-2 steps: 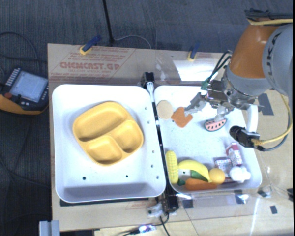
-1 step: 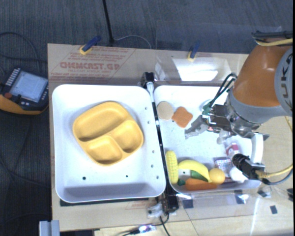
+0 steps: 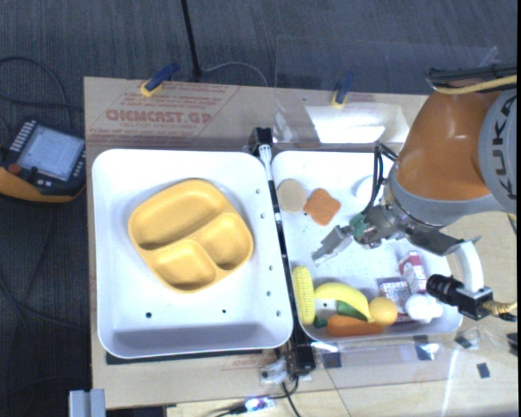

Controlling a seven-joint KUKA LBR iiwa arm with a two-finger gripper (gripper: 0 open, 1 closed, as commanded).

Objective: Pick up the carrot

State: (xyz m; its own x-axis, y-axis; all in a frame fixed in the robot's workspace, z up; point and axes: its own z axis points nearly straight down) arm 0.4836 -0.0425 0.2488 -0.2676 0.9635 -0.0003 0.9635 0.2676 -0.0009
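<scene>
The carrot [image 3: 352,326], orange with a green end, lies along the front wall of the right bin [image 3: 365,165]. It sits just in front of a banana [image 3: 343,298] and next to a lemon [image 3: 382,311]. My gripper [image 3: 330,243] hangs over the middle of the right bin, pointing down and left. It is well behind the carrot and not touching it. Nothing shows in the gripper.
The right bin also holds a corn cob [image 3: 302,292] at the front left, a tan round piece [image 3: 289,194], an orange chunk [image 3: 321,205], a red-and-white can [image 3: 411,272] and a white object [image 3: 422,307]. A yellow divided plate [image 3: 189,231] lies in the left bin [image 3: 113,320].
</scene>
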